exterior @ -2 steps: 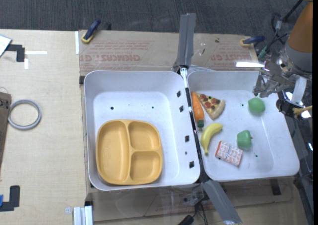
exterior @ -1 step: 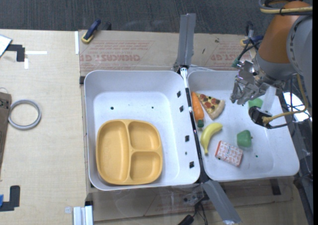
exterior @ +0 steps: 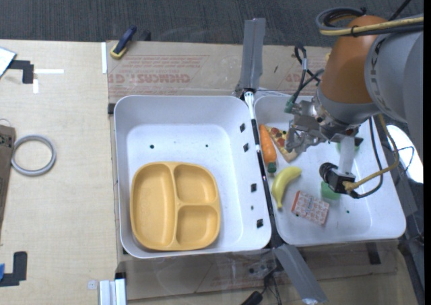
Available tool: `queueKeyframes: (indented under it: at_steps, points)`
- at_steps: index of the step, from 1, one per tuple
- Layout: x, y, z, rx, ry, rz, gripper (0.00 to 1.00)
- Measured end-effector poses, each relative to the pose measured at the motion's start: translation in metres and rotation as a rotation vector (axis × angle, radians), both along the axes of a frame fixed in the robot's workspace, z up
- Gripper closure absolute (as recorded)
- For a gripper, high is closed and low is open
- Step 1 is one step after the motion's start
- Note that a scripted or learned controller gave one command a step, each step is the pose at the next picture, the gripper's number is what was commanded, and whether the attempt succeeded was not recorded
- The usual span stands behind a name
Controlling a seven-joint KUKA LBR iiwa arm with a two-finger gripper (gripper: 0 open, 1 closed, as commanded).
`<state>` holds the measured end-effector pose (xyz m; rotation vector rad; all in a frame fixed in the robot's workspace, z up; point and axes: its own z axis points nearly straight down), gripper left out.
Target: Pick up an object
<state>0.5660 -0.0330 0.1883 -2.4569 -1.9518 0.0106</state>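
Risk: the carrot (exterior: 268, 147), pizza-slice toy (exterior: 286, 145) and banana (exterior: 284, 185) crowd the divider side of the right bin (exterior: 377, 229), so my pincer (exterior: 301, 137) could clip two things or slip off. It hangs just right of the pizza-slice toy, carrot beyond, banana below it toward the near rim; can't tell its state.

Red printed lettering runs across the flat brown cardboard sheet (exterior: 195, 68) that lies under the two bins, along its far edge. It stands upside down from this camera and looks like a word near "CHEMICAL", but the letters are too faint and small to read with certainty. The small pink-and-white patterned packet (exterior: 310, 207) in the right bin carries print, too fine to make out.
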Motion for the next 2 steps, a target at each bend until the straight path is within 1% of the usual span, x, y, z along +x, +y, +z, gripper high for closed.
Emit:
queueKeyframes:
  at_steps: [1, 2]
  points:
    - [-0.036, 0.068, 0.011, 0.001, 0.000, 0.240, 1.00]
    - [0.009, 0.121, 0.014, 0.000, -0.002, 0.305, 1.00]
